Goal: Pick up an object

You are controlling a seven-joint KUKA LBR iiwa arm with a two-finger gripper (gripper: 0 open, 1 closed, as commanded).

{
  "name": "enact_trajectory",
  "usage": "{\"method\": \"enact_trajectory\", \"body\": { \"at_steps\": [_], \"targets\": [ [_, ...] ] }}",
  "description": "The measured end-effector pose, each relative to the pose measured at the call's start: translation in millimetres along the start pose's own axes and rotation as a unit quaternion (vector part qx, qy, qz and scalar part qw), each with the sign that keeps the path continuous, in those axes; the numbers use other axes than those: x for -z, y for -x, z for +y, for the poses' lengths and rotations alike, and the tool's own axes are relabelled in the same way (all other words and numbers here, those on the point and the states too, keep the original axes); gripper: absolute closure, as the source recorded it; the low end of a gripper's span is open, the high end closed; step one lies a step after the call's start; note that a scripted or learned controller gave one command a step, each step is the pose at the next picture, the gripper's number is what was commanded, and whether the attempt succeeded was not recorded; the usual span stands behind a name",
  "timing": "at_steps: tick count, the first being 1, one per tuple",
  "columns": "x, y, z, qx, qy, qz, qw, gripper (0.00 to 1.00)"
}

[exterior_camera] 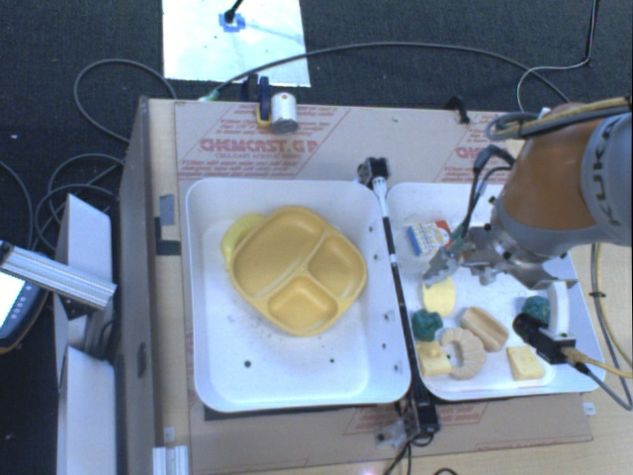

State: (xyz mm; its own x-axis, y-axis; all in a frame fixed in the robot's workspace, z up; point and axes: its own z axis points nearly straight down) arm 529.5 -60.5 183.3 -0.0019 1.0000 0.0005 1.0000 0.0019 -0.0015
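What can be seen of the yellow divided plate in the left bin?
The yellow divided plate looks like smooth moulded plastic, rounded-square, with three compartments: one large and two smaller. It lies face up, turned diagonally, in the middle of the left bin. A paler yellow piece peeks out from beneath its upper left edge. Nothing sits in its compartments, and it lies apart from the gripper.

Two white bins sit side by side. Left bin: one yellow divided tray. Right bin: three yellow blocks, two teal pieces, one tan roll, one ring, one printed packet.
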Motion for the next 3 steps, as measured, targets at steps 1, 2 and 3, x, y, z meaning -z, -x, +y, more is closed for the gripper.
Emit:
{"method": "enact_trajectory", "body": {
  "at_steps": [1, 2, 3],
  "targets": [
    [0.8, 0.4, 0.7, 0.0, 0.001, 0.0, 1.0, 0.0],
    [-95.0, 25.9, -24.5, 0.0, 0.007, -0.002, 1.0, 0.0],
    [-95.5, 43.3, 20.9, 0.0, 0.007, -0.002, 1.0, 0.0]
  ]
}}
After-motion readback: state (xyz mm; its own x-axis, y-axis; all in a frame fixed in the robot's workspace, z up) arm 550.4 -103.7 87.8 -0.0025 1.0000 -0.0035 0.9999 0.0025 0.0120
